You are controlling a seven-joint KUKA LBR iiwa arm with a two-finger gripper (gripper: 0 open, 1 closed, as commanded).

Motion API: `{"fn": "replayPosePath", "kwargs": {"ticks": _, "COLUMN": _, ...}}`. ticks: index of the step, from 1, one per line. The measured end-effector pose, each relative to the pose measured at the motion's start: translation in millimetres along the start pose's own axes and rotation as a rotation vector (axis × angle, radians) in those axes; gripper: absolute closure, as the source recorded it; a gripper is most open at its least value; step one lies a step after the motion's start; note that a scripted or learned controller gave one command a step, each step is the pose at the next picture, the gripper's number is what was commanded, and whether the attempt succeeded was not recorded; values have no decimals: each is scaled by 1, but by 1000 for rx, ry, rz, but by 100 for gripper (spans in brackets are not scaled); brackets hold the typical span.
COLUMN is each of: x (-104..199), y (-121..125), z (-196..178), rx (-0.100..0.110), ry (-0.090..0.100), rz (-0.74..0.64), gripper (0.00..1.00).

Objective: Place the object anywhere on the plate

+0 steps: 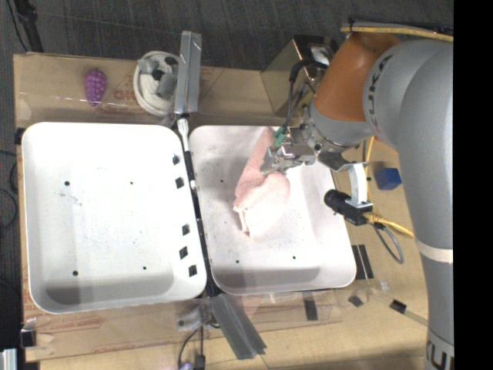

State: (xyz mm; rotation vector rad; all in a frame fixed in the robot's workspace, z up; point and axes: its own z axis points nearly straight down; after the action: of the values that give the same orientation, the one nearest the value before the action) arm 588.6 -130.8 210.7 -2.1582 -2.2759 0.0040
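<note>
A pale pink plate (258,195) lies in the right bin (308,264), stretching from the bin's back middle toward its centre, and it looks tilted or folded along one side. My gripper (279,157) hangs over the plate's upper right edge, touching or just above it. A small greenish bit (278,138) shows at the gripper, too small to identify. The wrist hides what lies directly under the gripper.
The left bin (46,206) sits beside the right one, with a grey divider bar (187,122) between them. A purple grape-like object (95,85) and a white coiled item (156,79) rest on the bench behind the left bin. A blue block (389,178) and cables (385,233) lie right of the bins.
</note>
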Motion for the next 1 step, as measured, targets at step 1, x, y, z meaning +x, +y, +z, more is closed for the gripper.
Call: {"fn": "replayPosePath", "kwargs": {"ticks": 1, "x": 1, "y": 0, "z": -20, "rx": -2, "ry": -1, "rz": -9, "gripper": 100}}
